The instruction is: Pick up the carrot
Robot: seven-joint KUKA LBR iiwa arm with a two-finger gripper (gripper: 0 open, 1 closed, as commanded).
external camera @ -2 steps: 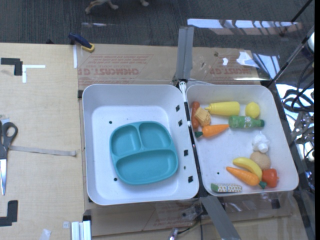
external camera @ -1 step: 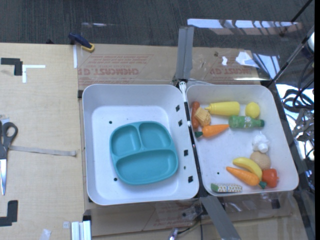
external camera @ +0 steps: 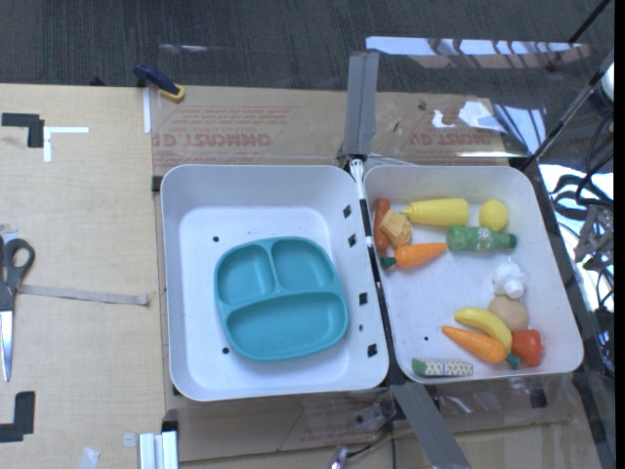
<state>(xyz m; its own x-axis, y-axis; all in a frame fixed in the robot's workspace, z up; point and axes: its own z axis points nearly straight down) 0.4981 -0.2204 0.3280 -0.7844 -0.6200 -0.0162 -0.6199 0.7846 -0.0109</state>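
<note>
While no label reads clearly and the cardboard's red print [external camera: 227, 125] is reversed, one carrot [external camera: 420, 255] lies in the right bin [external camera: 547, 262] between a bread piece [external camera: 395, 228] and a green bottle [external camera: 480, 240]; another carrot [external camera: 476, 344] touches the banana [external camera: 485, 323]. A teal plate [external camera: 281, 298] sits in the left bin [external camera: 186, 262].

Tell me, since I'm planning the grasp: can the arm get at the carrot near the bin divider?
Probably yes: the carrot lies uncovered from above, though a tan block and green bottle crowd it.
</note>
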